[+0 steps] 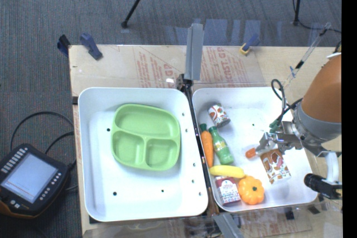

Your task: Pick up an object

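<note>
My gripper (272, 142) hangs low over the right part of the right bin (245, 98), directly above a brown and white carton (275, 166) that lies flat on the bin floor. A small orange piece (251, 152) lies just left of the gripper. Along the bin's left side are a red and white can (218, 115), a carrot (207, 146), a green bottle (221, 146), a yellow banana (226, 171), a red box (227, 190) and an orange pumpkin (251, 189). The gripper's body hides whatever is directly under it.
The left bin (95, 175) holds a green divided plate (147, 137). A grey post (194, 58) stands behind the seam between the bins. The arm's orange band (329, 92) and cables (281, 98) cross the right bin's far right side. A tablet (30, 178) lies on the floor at left.
</note>
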Available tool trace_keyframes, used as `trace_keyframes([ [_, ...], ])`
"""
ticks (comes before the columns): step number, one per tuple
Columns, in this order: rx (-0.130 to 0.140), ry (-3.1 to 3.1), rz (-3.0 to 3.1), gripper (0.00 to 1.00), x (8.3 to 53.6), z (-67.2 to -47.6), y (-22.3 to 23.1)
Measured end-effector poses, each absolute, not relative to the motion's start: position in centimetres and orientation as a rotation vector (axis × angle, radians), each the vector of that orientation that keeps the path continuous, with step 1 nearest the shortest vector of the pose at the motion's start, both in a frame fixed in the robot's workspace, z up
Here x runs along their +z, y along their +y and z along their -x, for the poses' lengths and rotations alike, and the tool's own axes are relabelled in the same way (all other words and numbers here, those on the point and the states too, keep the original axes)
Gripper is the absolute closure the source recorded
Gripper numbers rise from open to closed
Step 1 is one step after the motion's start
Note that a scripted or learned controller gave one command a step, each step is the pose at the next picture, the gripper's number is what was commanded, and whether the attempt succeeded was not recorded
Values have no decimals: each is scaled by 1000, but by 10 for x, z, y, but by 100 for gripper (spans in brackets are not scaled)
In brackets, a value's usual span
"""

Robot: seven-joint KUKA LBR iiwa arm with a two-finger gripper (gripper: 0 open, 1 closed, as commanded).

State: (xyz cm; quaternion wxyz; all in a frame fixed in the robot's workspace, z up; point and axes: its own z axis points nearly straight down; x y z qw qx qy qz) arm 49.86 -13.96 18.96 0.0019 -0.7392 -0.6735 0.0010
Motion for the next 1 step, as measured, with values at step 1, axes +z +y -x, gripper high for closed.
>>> trace_keyframes([
  [1,5,-2108,2318,100,197,-499,-140],
])
